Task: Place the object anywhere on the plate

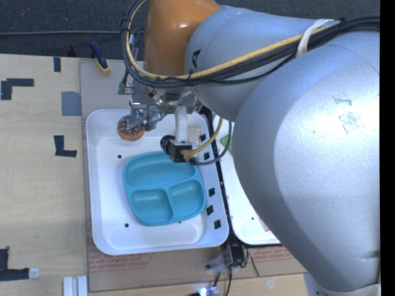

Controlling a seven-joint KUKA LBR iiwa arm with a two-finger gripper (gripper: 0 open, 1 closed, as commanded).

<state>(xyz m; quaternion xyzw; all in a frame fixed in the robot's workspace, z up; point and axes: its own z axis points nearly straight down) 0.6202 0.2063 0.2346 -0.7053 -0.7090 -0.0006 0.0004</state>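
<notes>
Gripper (150, 117) hardware hangs below the orange band, low over the far left corner of the left bin (102, 184), and its metal parts crowd so tightly in shadow that I cannot tell how the jaws stand. Just beside it, on its left and seemingly touching its lower edge, sits a small round brown object that looks like a chocolate doughnut (129, 128) with pale specks on top. Whether the doughnut is pinched or merely resting against the bin's rim is not readable from this angle, so I would not count it as held.

Nearer the camera, in the middle of the same bin, lies the blue divided plate (164, 189), three compartments, all bare. The doughnut is off the plate, near its far left edge but apart from it. A dark round piece (173, 148) on a pale stem hangs over the plate's far rim (part of the arm's tooling, as far as I can judge).

Risks, as I judge them: if the grip is shallow or one-sided, the doughnut may roll or slip out as the arm carries it toward the plate, landing on the bin floor. A release too close to the plate's raised rim could tip it back off. The dangling cables (207, 143) might also brush the plate and shift it.
</notes>
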